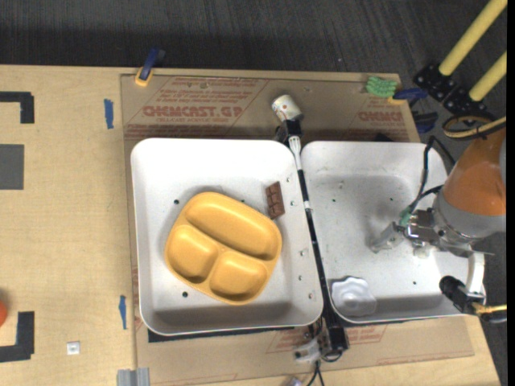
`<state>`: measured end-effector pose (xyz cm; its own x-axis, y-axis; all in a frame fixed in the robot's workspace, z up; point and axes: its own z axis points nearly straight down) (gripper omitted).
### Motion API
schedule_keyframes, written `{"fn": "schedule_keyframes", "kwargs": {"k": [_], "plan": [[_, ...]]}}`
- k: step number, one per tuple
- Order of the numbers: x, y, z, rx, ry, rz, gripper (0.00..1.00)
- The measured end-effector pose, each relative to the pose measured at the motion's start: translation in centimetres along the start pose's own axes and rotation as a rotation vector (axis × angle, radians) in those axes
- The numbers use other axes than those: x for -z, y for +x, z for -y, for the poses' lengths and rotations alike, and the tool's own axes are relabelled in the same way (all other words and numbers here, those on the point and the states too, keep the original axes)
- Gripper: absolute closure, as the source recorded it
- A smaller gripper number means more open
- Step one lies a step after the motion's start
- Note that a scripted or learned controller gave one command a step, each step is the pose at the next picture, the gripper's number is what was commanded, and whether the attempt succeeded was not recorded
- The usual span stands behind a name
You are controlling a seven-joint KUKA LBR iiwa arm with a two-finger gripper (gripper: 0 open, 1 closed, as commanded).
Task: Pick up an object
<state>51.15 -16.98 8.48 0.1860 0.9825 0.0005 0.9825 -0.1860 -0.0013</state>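
Nearest, a clear plastic cup (352, 296) lies in the right bin (354, 175), light, slick, easily crushed; its rim offers purchase. Beyond it the hand (386, 238) hovers; its grip cannot be told. Farther left, the yellow divided tray (223, 246) looks stiff.

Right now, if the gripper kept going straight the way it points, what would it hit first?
The gripper points left over the right bin. Its line seems to cross bare floor, so it would likely meet the bin's left wall first; depth is uncertain.
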Motion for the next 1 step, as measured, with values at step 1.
{"fn": "schedule_keyframes", "kwargs": {"k": [1], "plan": [[0.06,2.57,-3.13,0.437,-0.006,0.002,0.00]]}}
